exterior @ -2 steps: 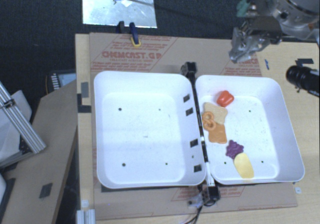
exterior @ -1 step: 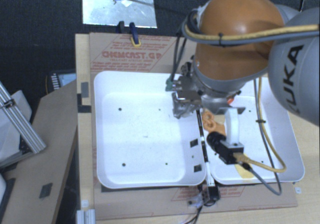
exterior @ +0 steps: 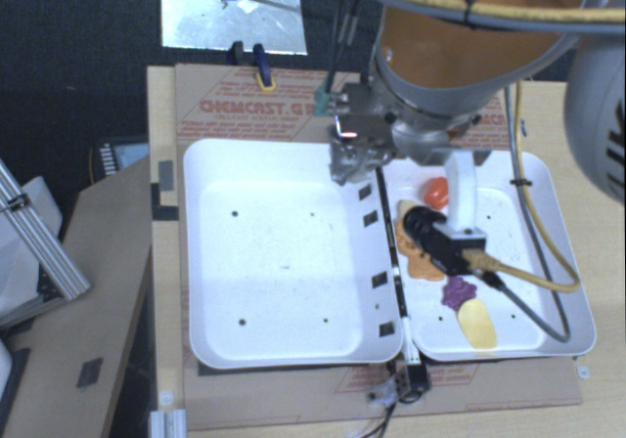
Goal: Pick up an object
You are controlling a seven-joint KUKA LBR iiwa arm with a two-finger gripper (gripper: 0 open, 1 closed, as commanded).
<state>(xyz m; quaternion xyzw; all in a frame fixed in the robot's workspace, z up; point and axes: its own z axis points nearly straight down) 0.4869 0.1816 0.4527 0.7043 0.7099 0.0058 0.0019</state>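
Plainly the grey robot arm with its orange band [exterior: 469, 6] dominates the upper right of the frame, reaching over two shallow white plastic bins, the left bin [exterior: 284, 250] and the right bin [exterior: 543, 231]. Its metal pincer [exterior: 347, 162] hangs by their divider at upper centre, probably lining up a descent; wide or narrow, I cannot tell. Candidates huddle along the right bin's left side: a flat orange piece [exterior: 423, 267], a yellow oval piece [exterior: 478, 324], a purple lump [exterior: 458, 291], a red-orange ball [exterior: 435, 194]

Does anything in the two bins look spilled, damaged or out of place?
Nothing stands out. The red piece, orange piece, purple piece and yellow piece lie inside the right bin, close together near the divider; none hangs over a rim.
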